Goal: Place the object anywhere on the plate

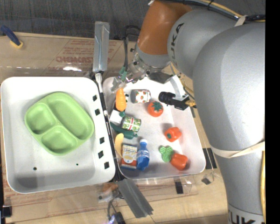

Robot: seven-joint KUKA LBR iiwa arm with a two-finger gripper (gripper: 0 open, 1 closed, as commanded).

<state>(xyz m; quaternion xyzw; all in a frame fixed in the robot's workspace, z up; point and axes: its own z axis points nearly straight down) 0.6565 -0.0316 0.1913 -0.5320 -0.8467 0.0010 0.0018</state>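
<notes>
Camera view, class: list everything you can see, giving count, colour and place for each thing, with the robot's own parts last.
Bins: two, white, side by side on the bench.
Plate: one, green, three compartments, in the left bin.
Carrot: one, orange, upper left of the right bin.
Tomato: one, red, upper middle of the right bin.
Can: one, green label, lying mid-left.
Banana: one, yellow, lower left.
Carton: one, orange, beside the bottle.
Bottle: one, blue, lower middle.
Arm: one, grey with orange band, from the right.
Gripper: one, over the right bin's upper left corner.
</notes>
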